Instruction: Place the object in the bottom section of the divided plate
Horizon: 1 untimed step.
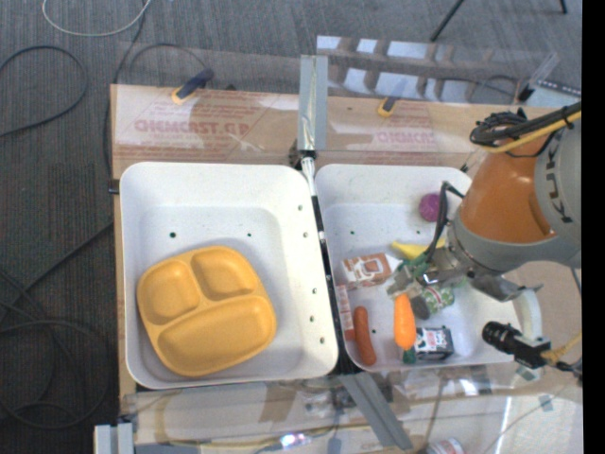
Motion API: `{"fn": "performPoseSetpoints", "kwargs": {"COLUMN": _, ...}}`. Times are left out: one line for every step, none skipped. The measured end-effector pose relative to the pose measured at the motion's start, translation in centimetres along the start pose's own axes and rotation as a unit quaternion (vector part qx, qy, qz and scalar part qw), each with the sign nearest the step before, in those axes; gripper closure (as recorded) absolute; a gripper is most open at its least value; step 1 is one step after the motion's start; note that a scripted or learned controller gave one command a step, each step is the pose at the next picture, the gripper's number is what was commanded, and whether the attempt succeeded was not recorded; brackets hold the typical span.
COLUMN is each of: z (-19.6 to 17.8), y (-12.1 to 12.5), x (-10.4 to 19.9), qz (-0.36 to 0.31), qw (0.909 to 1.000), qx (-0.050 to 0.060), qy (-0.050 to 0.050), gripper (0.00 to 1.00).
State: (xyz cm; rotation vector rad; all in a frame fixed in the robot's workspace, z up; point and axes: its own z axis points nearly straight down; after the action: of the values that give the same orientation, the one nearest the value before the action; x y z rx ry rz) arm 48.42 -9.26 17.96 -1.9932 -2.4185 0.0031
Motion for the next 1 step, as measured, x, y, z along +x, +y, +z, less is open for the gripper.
{"fn": "performPoseSetpoints", "kwargs": {"z": -4.48, "y": 5.21, "x": 3.85, "qz": -0.001, "qw": 1.0000, "qx": 0.000, "qy": -0.003, "gripper": 1.00}}
